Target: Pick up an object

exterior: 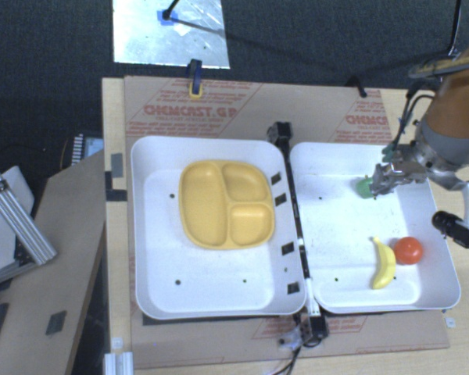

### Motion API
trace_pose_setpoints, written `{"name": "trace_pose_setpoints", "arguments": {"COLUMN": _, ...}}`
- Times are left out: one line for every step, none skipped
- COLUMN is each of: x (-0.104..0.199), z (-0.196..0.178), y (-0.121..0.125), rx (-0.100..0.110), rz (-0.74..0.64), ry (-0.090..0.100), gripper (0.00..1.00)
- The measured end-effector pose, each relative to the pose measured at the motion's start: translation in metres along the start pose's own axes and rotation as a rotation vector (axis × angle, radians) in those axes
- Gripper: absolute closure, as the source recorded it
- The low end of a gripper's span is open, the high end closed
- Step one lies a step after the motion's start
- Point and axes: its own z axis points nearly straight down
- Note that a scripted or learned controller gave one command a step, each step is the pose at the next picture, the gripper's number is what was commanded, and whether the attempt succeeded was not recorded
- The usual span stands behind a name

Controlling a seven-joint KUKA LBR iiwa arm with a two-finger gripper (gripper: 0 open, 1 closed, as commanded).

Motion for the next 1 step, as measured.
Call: {"name": "trace_pose_setpoints", "arguments": {"x": 0.0495, "z": -0.0057, "y": -0.0008, "rx": 0.0, "rz": 0.0, "ry": 0.0, "gripper": 1.0}}
